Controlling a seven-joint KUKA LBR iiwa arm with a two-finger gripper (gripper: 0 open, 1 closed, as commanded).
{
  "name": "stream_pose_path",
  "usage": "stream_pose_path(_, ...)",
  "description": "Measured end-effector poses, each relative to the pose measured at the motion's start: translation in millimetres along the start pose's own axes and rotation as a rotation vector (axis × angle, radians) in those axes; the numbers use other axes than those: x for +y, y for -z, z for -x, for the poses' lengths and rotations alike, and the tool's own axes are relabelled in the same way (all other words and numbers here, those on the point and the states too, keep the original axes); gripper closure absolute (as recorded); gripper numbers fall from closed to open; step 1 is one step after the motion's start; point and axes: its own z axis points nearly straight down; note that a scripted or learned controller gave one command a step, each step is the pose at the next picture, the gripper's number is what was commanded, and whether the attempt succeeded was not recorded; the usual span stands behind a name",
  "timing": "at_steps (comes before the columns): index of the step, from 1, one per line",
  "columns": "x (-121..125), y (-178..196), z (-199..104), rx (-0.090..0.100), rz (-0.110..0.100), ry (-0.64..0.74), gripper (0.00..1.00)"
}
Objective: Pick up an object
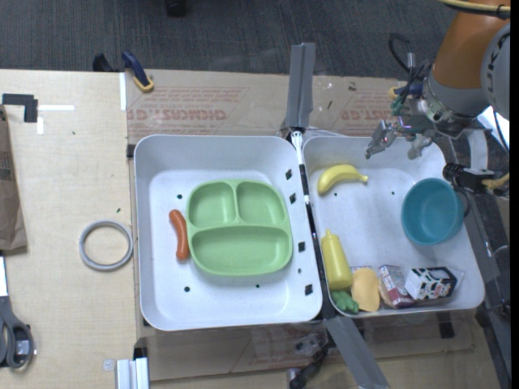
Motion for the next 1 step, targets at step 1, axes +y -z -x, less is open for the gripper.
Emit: stream_pose_path(1,4.2,-48.6,58.7,0.000,0.001,0.077,0.00)
